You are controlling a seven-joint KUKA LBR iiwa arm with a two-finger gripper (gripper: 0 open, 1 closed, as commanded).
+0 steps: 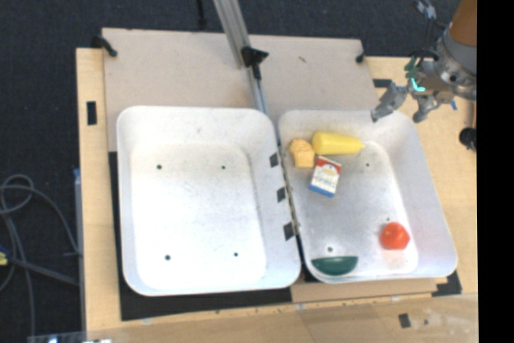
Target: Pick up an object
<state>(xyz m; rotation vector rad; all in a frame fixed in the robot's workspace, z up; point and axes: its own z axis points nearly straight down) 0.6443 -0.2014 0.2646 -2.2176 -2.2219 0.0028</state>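
The end effector (405, 102) hovers released, fingers spread and grasping nothing, above the right shallow white plastic bin's (426, 197) one o'clock corner. Candidates lie inside: a yellow tapered plastic piece (337, 143) at eleven o'clock, touching a small tan block (301, 152); a red-white-blue carton (324, 176) just below; a round red-orange ball (394, 236) at five. The crowded trio risks a glancing, failed grip, and the ball may roll. The carton's printing is too small to read
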